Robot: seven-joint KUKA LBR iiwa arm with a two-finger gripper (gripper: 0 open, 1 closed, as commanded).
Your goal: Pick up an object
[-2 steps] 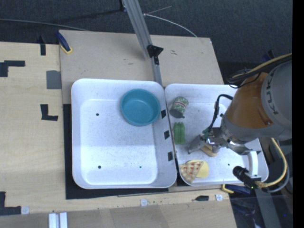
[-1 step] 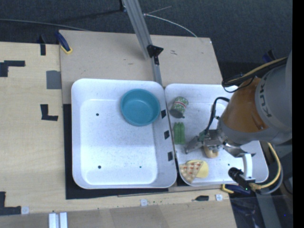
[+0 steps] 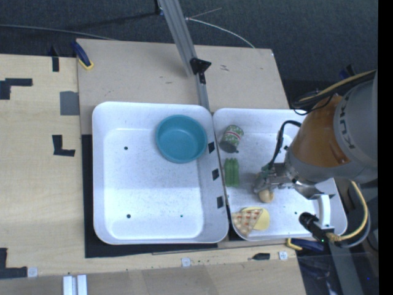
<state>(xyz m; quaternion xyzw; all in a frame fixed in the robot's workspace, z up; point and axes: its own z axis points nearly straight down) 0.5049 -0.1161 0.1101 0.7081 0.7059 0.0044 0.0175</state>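
Camera view: gripper [image 3: 268, 183] above small rounded tan object [image 3: 266, 195].

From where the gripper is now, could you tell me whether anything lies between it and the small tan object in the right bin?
Nothing visible does. The gripper sits directly over the small tan object, with only bare floor of the right bin around it. The green object and the wedge-shaped item lie apart, to the sides.

Arm over right bin, gripper [image 3: 265, 185] low.
Small tan object [image 3: 266, 195] just under gripper; blue bowl [image 3: 180, 138] in left bin [image 3: 116, 183].
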